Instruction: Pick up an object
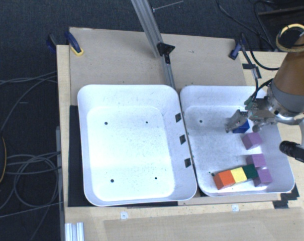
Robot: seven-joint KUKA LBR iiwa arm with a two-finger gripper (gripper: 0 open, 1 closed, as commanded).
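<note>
My gripper [244, 122] hangs low over the back part of the right bin [207, 134], at the end of the grey arm that comes in from the right. A small blue block [240, 128] lies directly under it, partly covered by the gripper. A purple block [251, 140] rests just in front of the gripper. Nearer the front right corner lie two more purple blocks [257, 160] [264, 176]. Beside them is a bar [235, 176] of orange, yellow and green segments.
The left bin [91, 134] stands beside the right one, joined by black clips [182, 139]. A metal rod [152, 29] slants down from the top to the bins' back edge. Cables lie on the floor at left.
</note>
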